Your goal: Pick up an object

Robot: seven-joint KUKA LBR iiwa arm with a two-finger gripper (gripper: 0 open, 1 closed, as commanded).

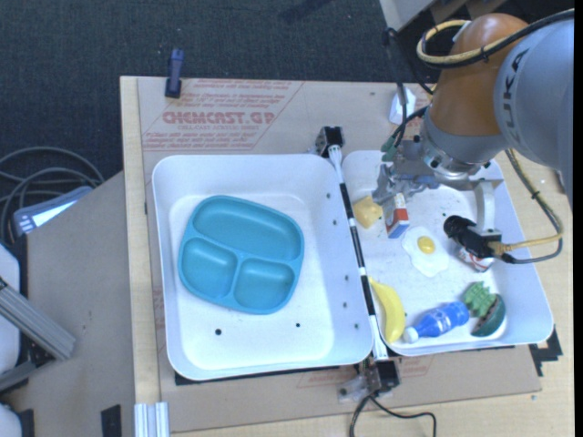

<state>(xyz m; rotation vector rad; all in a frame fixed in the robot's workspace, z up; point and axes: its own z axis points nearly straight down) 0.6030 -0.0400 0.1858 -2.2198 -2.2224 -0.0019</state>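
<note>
Your pincer (pixel 397 198) hangs low over the back left part of the right bin (pixel 524 280), coming in from the right on the arm (pixel 474 71). You cannot tell from this slant how far open it is, or whether it has hold of anything. Directly under its tip sits a small red, white and blue box (pixel 397 223); whether the two touch is unclear. Just left of the box, against the bin's left wall, lies a yellow block (pixel 367 213). Just right of the box and a little nearer you is a fried egg (pixel 425 247). Along the front of that bin you have a banana (pixel 392 309) at the left wall, a blue bottle (pixel 442 320) lying beside it, and a green thing (pixel 483 303) in the front right corner. The left bin (pixel 228 330) holds a blue divided plate (pixel 241 253) lying flat.
</note>
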